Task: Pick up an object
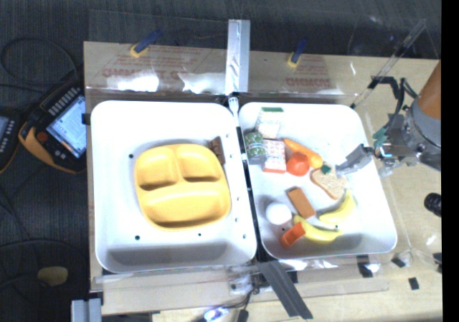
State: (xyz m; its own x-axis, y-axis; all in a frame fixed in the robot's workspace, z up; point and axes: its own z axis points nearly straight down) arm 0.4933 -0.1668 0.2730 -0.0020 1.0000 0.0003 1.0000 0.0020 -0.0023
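Observation:
The right bin (373, 231) holds several toy foods: a bread slice (330, 184), a banana (331, 221), a red tomato (298, 164), an orange carrot (301, 148), a white egg (278, 213), a brown bar (302, 202), an orange wedge (290, 234), a red-and-white packet (274, 155), a green-speckled item (254, 143) and a white box (270, 127). My gripper (353, 159) reaches in from the right, low over the bin's right side, just up and right of the bread slice. Nothing shows in its grasp.
The left bin (115, 242) holds a yellow divided tray (183, 184), with a small brown piece (216, 147) at its top right corner. A metal post (238, 55) stands behind the bins. A pendant (61, 130) lies left of the bench.

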